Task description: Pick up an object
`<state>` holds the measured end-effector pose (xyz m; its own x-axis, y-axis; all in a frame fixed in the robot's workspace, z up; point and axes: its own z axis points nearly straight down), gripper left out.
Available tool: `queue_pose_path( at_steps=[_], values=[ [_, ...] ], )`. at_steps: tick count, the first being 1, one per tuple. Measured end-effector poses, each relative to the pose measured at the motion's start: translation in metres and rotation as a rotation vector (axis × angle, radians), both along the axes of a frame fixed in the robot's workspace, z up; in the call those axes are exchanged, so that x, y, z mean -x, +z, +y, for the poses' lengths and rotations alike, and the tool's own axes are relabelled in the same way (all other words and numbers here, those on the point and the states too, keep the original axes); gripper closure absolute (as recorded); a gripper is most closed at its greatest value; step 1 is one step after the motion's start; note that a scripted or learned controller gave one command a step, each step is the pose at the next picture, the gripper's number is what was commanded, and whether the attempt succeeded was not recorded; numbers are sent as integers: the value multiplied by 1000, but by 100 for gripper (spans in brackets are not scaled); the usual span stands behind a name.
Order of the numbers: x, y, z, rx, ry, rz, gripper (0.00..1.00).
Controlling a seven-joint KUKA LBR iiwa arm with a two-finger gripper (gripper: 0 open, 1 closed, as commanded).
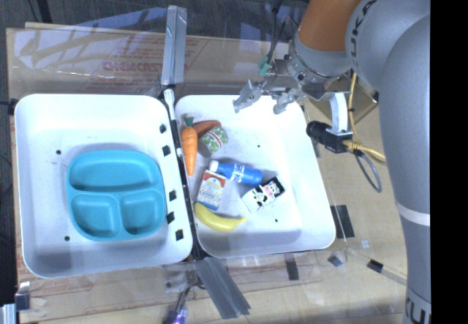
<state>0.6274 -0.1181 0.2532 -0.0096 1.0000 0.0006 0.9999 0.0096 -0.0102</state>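
Grey arm of mine (395, 96), closest to the lens, comes in from 3 o'clock with its orange band (329, 8) above the wrist. My pincer (267, 99) hangs over the top rim of the right bin (314, 191), about 12 o'clock of that bin, fingers apart, nothing between them.

Step in hand, as I judge it: approach, no grasp made yet.

Outward from the pincer, the candidates sit toward 7 o'clock of it, bunched in the bin's left half. Nearest: green-white packet (214, 140) with a reddish sausage-like piece (205, 126) touching it. Carrot (189, 148) lies lengthwise along the left wall. Lower down: blue bottle (238, 172), small carton (210, 191) just beside it, black-and-white cow-print box (262, 195) at the bottle's 4 o'clock, banana (218, 220) at the bin's 7 o'clock.

Left bin (36, 125) at 9 o'clock holds a blue divided tray (115, 194).

Next move, my call: travel toward 7 o'clock, descend, line the fingers across one item. Cow-print box looks the least crowded; the carrot hugs the wall, so a finger could hit the wall. Worktop (365, 257) around the bins carries nothing I need.
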Motion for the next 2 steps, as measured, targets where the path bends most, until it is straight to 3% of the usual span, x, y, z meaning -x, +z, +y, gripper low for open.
queue_pose_path(
  at_steps=[1, 2],
  values=[
    [3, -143, 12, -2, 100, -4, 0],
    [41, -164, -40, -2, 139, -4, 0]
  ],
)
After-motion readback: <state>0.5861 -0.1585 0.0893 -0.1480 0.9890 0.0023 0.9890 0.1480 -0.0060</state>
